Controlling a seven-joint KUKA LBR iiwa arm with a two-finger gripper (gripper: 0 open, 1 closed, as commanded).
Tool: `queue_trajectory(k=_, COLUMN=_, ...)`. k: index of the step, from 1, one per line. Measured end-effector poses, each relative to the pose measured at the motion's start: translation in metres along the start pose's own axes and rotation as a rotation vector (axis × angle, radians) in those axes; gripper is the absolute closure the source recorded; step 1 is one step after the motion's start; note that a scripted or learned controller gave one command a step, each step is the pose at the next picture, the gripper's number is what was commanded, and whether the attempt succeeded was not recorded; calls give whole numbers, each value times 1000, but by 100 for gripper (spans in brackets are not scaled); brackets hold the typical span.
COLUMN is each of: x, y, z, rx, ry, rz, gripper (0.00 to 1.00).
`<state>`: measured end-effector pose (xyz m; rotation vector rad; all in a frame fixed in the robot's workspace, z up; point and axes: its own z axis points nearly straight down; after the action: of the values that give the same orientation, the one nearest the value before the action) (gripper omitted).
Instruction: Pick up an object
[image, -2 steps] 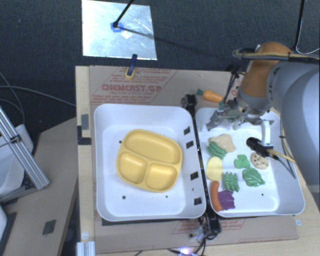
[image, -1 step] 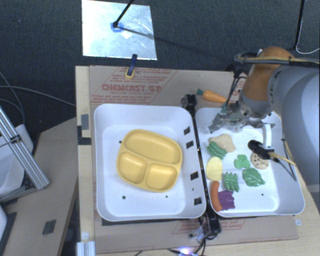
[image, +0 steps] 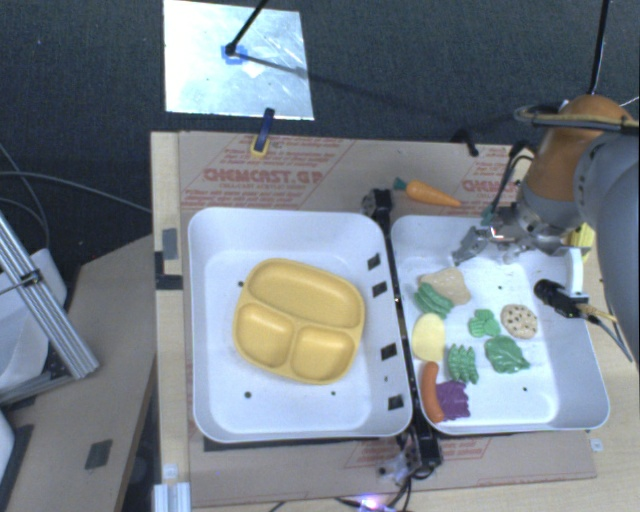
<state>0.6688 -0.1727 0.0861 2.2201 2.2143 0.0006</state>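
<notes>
The right bin (image: 570, 400) holds several toy foods: a tan lump (image: 448, 284), a green pod (image: 433, 300), a yellow fruit (image: 428, 336), a cookie (image: 518, 320), green leafy pieces (image: 506, 353), an orange stick (image: 430, 388) and purple grapes (image: 453, 400). My gripper (image: 478, 243) hangs over the far part of this bin, just beyond the tan lump and apart from it. I see nothing held in it. The grey arm (image: 600, 180) reaches in from the right.
In the left bin (image: 210, 330) lies a yellow divided plate (image: 298, 320). A toy carrot (image: 430, 193) rests on the cardboard behind the right bin. A black part with a cable (image: 558, 296) hangs over the right bin's right side.
</notes>
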Motion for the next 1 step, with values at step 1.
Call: queue_trajectory(k=1, x=96, y=-2, z=1, rx=2, ry=7, rz=-14, gripper=0)
